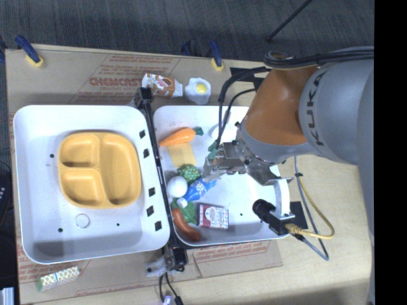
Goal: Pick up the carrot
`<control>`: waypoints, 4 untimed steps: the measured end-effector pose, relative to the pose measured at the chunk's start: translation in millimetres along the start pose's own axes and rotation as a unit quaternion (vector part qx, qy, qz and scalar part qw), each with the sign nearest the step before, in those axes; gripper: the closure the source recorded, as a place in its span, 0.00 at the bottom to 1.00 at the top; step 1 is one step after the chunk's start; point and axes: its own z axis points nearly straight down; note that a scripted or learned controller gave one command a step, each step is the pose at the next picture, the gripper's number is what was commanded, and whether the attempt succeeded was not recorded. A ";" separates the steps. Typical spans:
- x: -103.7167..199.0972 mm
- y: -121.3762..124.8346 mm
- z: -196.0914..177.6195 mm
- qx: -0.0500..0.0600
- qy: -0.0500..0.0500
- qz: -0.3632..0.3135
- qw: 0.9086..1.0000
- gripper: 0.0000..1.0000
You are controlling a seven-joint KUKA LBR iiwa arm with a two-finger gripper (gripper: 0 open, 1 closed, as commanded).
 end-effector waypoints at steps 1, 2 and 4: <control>46.1 -18.3 38.3 0.000 0.000 -0.088 0.996 1.00; 10.8 -10.9 -36.9 -0.002 -0.001 -0.210 0.978 1.00; -33.7 -12.8 -49.6 -0.002 -0.002 -0.298 0.955 1.00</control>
